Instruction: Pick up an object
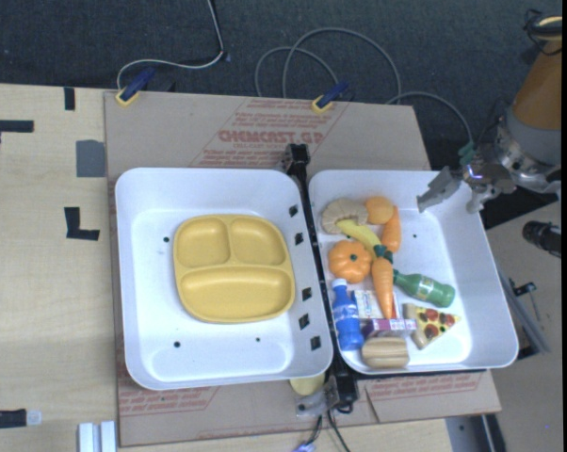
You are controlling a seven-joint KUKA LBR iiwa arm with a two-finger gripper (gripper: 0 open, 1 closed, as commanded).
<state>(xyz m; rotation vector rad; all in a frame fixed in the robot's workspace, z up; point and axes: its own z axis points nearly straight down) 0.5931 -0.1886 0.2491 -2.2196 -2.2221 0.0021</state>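
You are looking at a robot test lab, not a home. Two white bins [133, 281] sit on a cardboard sheet [265, 135] clamped at its far edge by yellow and blue clips [133, 88]. Loose cables [359, 50] trail over dark carpet [57, 17]. Black tape marks [10, 132] dot the wooden bench on the left. The right bin holds plastic toy food [382, 271].

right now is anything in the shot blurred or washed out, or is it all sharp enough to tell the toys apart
Camera view: soft overall but the toys are readable, the orange plastic pumpkin and green plastic bottle stand distinct; the grey two-finger gripper at the right bin's rim is smeared; the shallow white bins are bright with faint shadows, no harsh glare.
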